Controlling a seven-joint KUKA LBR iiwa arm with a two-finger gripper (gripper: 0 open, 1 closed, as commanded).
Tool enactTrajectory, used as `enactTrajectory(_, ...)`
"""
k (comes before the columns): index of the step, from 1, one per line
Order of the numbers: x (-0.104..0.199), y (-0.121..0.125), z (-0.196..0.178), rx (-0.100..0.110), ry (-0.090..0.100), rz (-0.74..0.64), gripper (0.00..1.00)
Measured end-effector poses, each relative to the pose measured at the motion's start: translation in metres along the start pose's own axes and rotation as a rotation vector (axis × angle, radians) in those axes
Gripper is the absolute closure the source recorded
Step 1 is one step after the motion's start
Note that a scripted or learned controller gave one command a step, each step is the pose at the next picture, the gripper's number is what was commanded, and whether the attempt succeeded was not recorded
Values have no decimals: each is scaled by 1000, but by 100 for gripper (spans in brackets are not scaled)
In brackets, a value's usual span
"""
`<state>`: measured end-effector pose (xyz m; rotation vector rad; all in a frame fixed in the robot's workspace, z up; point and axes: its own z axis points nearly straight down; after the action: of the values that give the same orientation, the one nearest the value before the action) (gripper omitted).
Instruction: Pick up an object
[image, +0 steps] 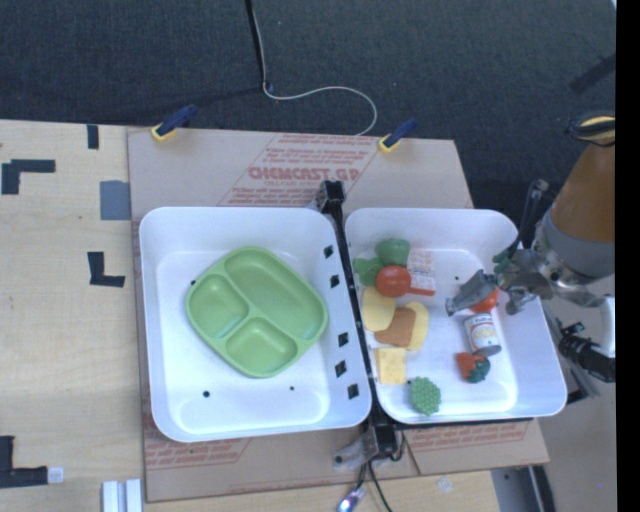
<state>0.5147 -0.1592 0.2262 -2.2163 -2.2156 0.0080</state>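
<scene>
The small bottle (483, 331) lies lengthwise, cap toward the gripper (470, 297); grip state unclear.

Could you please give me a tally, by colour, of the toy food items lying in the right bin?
Green: 3, the pepper, the piece beside it and the broccoli
Red: 1, the tomato
Yellow: 3, pieces at
Brown: 1, the bread slice
Orange and green: 1, the carrot
Total: 9

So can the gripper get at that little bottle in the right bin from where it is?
Probably yes. The gripper hangs just above the bottle, which lies apart from the food pile on the bin's open floor; only the small carrot-like toy sits close below it.
</scene>
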Motion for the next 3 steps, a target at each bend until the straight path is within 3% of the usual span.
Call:
enactTrajectory(1, 0, 2, -3, -7, -1, -1, 0)
enactTrajectory(3, 9, -12, 113, -1, 0, -2, 0)
